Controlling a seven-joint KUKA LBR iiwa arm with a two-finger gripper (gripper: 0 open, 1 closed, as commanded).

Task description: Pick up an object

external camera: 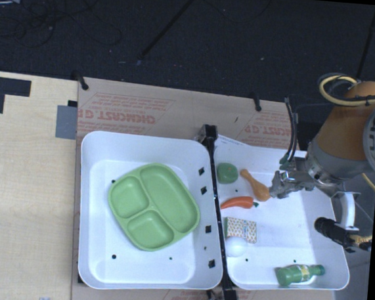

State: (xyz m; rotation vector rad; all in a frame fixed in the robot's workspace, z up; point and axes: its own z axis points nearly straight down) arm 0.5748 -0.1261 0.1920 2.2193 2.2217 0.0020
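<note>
On your left, the left bin (96,170) carries a green divided plate (154,205), lying flat and well away from the arm. Move across the black divider and you reach the right bin (299,223), where every candidate object sits. Closest to the divider are a small green round piece (227,173), an orange carrot-like toy (238,202), a patterned packet (241,230) and a white round item (236,248) just below it. Next comes a tan drumstick-shaped toy (255,184), slanting toward the gripper (283,185), which hangs just right of its thick end. You cannot tell from this angle whether the pincer is released or clenched, and nothing shows between its tips. A green bottle (299,273) lies on its side near the bin's lower right corner.

If you take the drumstick as the target, watch for these: the tips look set beside the thick end rather than astride it, so closing could nudge it toward the carrot; its rounded, tapered shape may squirt out; and the carrot lies near enough to be dragged along.
</note>
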